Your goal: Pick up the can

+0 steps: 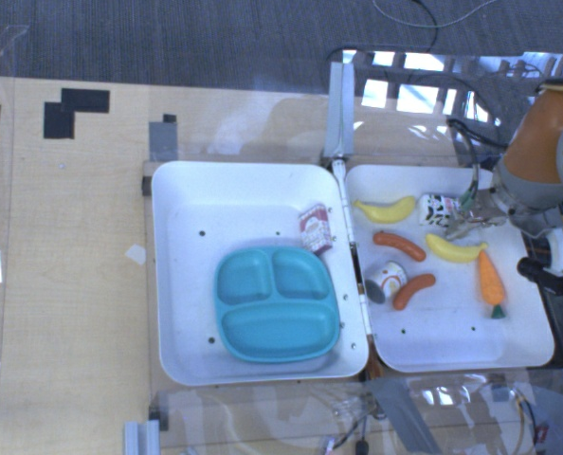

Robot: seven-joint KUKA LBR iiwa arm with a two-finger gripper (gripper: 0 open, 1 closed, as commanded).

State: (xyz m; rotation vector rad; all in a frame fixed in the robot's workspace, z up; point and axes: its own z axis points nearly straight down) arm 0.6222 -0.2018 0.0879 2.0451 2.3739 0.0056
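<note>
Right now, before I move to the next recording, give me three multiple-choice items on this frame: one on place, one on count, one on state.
1. Where is the blue divided plate?
A. left bin
B. right bin
C. on the bench outside the bins

2. How many bananas lie in the right bin?
A. one
B. two
C. four

3. How does the can lie?
A. stacked on the blue divided plate
B. on the bin floor, clear of the arm
C. lifted above the bin

Key: 1 A, it sits on the left bin's floor. 2 B, two yellow bananas. 3 B, it rests near the right bin's left wall.
</note>
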